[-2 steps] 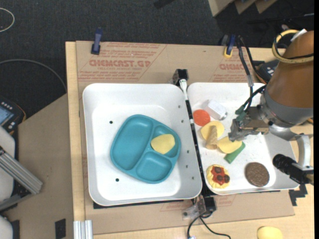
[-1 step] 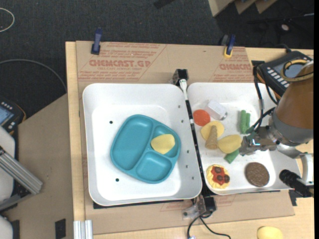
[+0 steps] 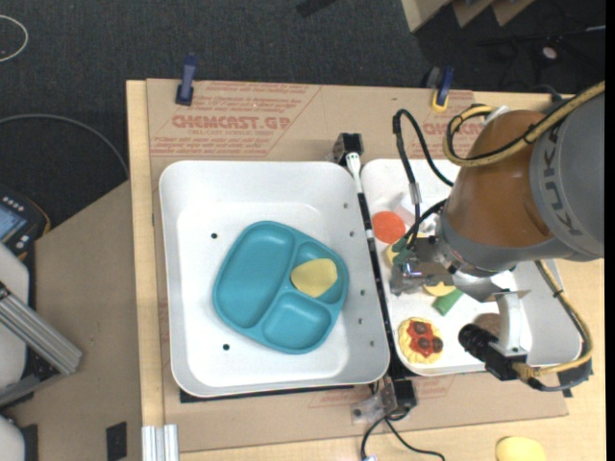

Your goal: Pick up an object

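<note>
Camera view, arm: the grey arm with its orange band (image 3: 495, 185) is reaching in from the right and hanging low over the right bin (image 3: 380, 176), covering much of it.
Camera view, gripper: the gripper (image 3: 415, 265) is sitting among the small items near that bin's left wall; whether it is open or shut cannot be told here.
Camera view, candidates: an orange round piece (image 3: 388, 226) is lying just above the gripper, a green piece (image 3: 447, 302) just below it, and a yellow disc with red spots (image 3: 421, 340) nearer the front edge.
Camera view, left bin: the left bin (image 3: 192, 190) is holding a blue divided plate (image 3: 264, 286) with a pale yellow item (image 3: 314, 276) resting in one compartment.
Step in hand: judging from the pose, the arm is lowering for a grasp in the right bin.
Doing it well: the gripper should be centring on one item, likely the green piece, coming straight down and staying off the bin wall and the neighbours.
Risk: the items are crowding together, so a closing grip may be nudging one aside.
Surface: the brown board (image 3: 240, 113) is carrying both bins.
</note>
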